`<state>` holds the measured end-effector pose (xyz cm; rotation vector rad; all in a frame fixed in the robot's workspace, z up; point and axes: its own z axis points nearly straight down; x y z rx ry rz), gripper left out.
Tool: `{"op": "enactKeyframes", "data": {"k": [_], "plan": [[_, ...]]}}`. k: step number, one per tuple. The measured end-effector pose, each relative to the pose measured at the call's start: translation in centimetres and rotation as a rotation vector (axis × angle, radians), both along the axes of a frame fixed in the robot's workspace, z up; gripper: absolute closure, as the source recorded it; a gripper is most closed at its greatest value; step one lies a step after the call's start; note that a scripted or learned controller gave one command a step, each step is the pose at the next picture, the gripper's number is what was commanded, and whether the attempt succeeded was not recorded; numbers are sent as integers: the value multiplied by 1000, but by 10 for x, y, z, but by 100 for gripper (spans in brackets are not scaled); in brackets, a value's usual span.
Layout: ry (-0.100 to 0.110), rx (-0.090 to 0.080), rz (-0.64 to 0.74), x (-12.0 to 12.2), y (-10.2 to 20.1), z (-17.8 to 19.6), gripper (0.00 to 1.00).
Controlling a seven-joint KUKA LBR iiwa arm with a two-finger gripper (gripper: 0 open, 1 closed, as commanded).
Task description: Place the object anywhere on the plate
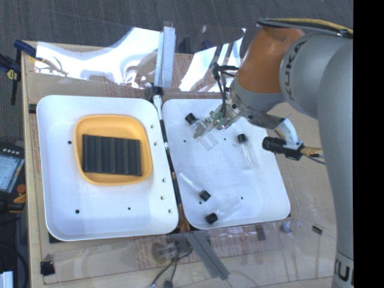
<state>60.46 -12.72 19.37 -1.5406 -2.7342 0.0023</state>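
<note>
Reaching arm (312,59): comes in from the right, grey with an orange band (267,56) above the wrist, its end low over the right bin.
Jaws: over the upper middle of the right bin, pointing down and to the left; they are small and cluttered with cables, so I cannot tell whether they are wide, narrow or holding anything.
Left bin (54,179): white and shallow, on the desk (30,161), touching the right bin along the middle seam.
Plate (108,128): yellow with rounded corners, lying flat in the upper middle of the left bin.
Insert (113,155): dark grey, ridged and rectangular, sitting in the hollow of the plate.
Right bin (270,191): white and shallow, bearing four clear vials with black caps.
Vial one (191,119): just beside the jaws, on their left, near the top of the right bin.
Vial two (246,152): right of centre, cap at the upper end, lying nearly straight up and down the view.
Vial three (193,186): near the seam, slanted, cap at the lower right end.
Vial four (222,211): near the front wall, slanted, cap at the lower left end.
Task's thing: all four vials lie in the right bin, well apart from the plate.
Black cylinder (281,147): sticks out sideways from the wrist, above the right edge of the right bin.
</note>
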Motion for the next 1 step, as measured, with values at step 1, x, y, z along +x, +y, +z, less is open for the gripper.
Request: {"op": "enactKeyframes", "data": {"k": [1], "plan": [[-4,-1,179,33,20,75,100]]}}
